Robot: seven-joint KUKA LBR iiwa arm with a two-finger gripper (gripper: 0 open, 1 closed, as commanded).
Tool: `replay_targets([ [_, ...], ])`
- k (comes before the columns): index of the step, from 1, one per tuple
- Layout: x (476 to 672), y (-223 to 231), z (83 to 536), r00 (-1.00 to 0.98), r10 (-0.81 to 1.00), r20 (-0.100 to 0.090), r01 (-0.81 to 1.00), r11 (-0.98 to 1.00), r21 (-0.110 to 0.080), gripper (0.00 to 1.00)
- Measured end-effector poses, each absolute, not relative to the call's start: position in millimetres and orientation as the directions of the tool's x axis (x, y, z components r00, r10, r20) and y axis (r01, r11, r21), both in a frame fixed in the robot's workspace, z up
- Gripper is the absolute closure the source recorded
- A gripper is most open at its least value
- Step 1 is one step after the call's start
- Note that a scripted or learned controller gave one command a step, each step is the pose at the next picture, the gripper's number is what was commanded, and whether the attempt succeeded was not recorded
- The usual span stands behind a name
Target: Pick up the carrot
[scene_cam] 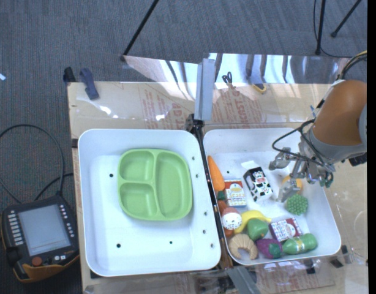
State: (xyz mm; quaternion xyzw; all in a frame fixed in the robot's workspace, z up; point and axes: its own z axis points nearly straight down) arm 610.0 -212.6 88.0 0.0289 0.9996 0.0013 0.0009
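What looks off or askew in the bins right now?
Nothing spilled or damaged. The carrot lies against the right bin's left wall, apart from the pincer hovering over the bin's right side. The green plate sits slightly askew in the left bin.

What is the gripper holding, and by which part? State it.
Nothing is visibly held. The gripper hangs over the right bin, apart from the carrot at the bin's left edge.

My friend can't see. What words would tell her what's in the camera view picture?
A robot arm's gripper hovers over the right white bin full of toy food, away from the orange carrot lying by that bin's left wall. The left white bin bears a green divided plate.
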Motion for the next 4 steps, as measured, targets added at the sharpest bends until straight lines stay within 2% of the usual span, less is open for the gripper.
replay_targets([
  [1, 607.3, -213, 88, -0.997, 0.083, -0.003, 0.083, 0.997, 0.001, 0.0],
  [2, 615.5, -214, 89, -0.992, 0.122, -0.005, 0.122, 0.993, 0.002, 0.0],
  [3, 618.2, -212, 90, -0.991, 0.137, -0.004, 0.137, 0.991, 0.002, 1.0],
  [4, 589.7, -208, 95, -0.997, 0.083, -0.008, 0.083, 0.997, 0.001, 1.0],
])
